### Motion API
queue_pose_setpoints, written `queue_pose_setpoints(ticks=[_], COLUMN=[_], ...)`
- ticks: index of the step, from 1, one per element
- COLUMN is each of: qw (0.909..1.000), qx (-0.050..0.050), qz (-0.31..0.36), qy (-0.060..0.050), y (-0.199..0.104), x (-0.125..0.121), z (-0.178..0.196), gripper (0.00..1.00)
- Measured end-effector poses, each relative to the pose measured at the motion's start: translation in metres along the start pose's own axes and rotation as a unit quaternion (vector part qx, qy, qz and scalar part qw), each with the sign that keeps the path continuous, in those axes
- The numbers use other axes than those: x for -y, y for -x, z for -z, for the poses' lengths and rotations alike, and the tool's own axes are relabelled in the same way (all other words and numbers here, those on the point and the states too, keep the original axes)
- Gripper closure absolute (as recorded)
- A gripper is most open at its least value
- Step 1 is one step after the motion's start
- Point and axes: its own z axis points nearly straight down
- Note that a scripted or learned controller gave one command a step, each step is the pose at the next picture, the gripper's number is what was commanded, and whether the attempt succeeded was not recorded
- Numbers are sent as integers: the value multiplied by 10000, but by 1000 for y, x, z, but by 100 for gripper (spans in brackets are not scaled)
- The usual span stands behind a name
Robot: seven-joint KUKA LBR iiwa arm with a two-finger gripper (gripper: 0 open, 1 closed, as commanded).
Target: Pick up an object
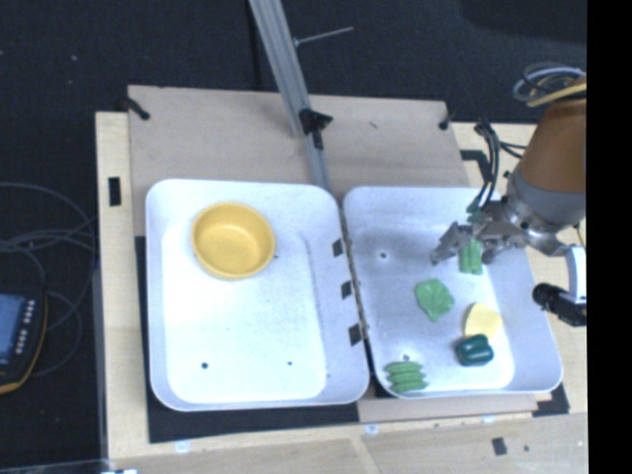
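we see a small green block (471,258) standing upright between the fingers of the gripper (468,252), in the right half of the frame, over the upper middle of the right bin (395,215). the fingers sit closed against the block's sides, so the gripper has hold of it, and the block's lower end pokes out below them. we cannot tell whether the block touches the bin floor or hangs just above it.

just below and to the left of the block lies a light green leafy piece (434,298) on the bin floor. lower right of that we see a pale yellow piece (483,318), and touching its lower edge a dark green rounded object (474,350). at the bin's bottom edge, further left, rests a ribbed green object (405,373).

the arm (555,161) comes in from the right edge of the frame, grey at the wrist with an orange band above it, and cables loop beside it.

in the left half of the frame sits the left bin (247,363), and in its upper left part stands a yellow bowl (233,239), open side up. both bins rest side by side on a light wooden bench (217,131). a grey metal rail (281,52) runs slantwise from the top of the frame down to the gap between the bins.
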Motion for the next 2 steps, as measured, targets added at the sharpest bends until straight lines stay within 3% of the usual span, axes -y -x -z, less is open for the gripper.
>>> queue_pose_setpoints(ticks=[2], qw=[10000], qx=[-1], qz=[-4], qy=[-24], y=[0], x=[-3], z=[-95], gripper=[0])
